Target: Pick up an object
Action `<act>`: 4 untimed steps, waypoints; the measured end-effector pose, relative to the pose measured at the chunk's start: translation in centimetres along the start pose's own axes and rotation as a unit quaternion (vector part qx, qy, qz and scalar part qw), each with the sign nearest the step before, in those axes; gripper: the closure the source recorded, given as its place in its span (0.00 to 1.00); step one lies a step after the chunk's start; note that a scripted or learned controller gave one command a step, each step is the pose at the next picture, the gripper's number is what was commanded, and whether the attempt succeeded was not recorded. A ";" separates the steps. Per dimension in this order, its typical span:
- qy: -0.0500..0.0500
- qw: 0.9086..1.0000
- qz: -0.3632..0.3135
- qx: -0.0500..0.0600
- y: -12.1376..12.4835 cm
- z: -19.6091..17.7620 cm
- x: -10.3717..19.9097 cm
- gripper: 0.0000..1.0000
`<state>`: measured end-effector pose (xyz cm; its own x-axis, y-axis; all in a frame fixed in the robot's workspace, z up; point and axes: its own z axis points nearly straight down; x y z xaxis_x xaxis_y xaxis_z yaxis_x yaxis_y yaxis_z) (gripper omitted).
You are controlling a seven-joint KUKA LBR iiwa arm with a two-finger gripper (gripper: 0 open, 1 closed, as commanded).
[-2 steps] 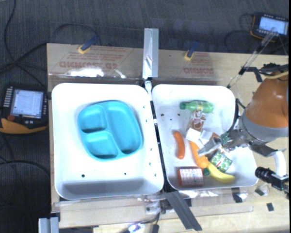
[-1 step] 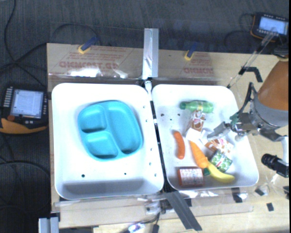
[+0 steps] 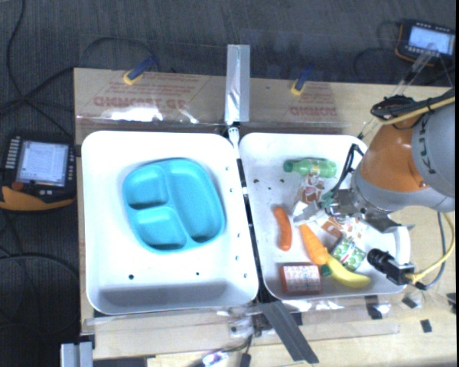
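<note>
Standing over the bench [image 3: 99, 90], I take in the biggest things first: two shallow white bins side by side, the left bin [image 3: 99, 281] holding a blue divided tray [image 3: 172, 203], the right bin [image 3: 256, 205] crowded with small play-food pieces. The grey arm [image 3: 413, 167] with its orange band reaches in from the right and sits low over the right bin's middle.

Its jaws [image 3: 325, 209] are down among the clutter, just beside a small printed packet, but the wrist hides them, so I cannot tell whether they are open or closed, nor whether anything sits between them.

Around them lie the candidates. A green bottle [image 3: 310, 165] rests on its side near the bin's far wall. A brown box [image 3: 300, 277] lies flat at the near wall. A yellow banana [image 3: 344, 274] curves along the near right corner, touching a green-and-white can [image 3: 352, 252]. An orange carrot [image 3: 314, 243] slants between the box and the jaws, and a slim orange sausage [image 3: 283, 228] lies apart, towards the bin's left wall.

I judge all of these light, hard plastic and rather slick. The sausage looks the easiest pick: it lies clear of its neighbours, and closing across its narrow middle should hold it. The carrot tapers, so a grip near its thick end seems safer.
</note>
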<state>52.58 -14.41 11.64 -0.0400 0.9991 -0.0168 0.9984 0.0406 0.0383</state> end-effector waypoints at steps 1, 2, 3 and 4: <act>0.012 0.982 -0.187 0.018 4.0 -5.6 3.9 0.00; 0.006 0.994 -0.111 0.006 2.7 -0.3 3.6 0.00; 0.008 0.972 -0.235 0.010 -2.5 2.5 3.1 0.00; 0.011 0.972 -0.235 0.010 -2.5 1.6 3.4 1.00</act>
<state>50.05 -11.17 9.93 -0.4930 0.8700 -0.0064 0.8699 0.4931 0.0111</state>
